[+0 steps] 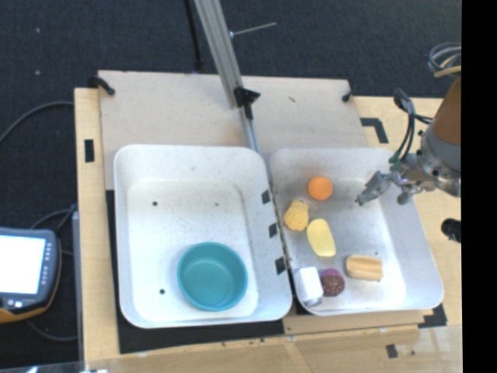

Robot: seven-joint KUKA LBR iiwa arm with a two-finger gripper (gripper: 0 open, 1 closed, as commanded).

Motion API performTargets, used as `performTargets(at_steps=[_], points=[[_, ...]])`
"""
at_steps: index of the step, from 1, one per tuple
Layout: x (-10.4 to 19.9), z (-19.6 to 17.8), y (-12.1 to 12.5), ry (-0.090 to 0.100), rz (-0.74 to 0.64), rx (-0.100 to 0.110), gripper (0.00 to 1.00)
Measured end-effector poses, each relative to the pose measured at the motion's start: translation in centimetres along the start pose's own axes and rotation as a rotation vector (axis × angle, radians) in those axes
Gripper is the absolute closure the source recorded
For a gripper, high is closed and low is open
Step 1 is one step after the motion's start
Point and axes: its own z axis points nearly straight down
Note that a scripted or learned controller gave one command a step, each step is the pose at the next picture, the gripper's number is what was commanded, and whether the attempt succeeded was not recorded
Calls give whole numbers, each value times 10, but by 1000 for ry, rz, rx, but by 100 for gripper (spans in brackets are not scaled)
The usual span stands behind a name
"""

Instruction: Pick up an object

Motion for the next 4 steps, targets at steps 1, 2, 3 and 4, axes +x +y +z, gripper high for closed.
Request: performTargets(at_steps=[1, 2, 3, 4], points=[[-1, 42, -1, 0, 0, 0, 0], [-2, 29, 1, -2, 3, -7, 100], [-4, -26, 2, -2, -3, -10, 100], [-6, -79, 3, -2, -3, -10, 100]])
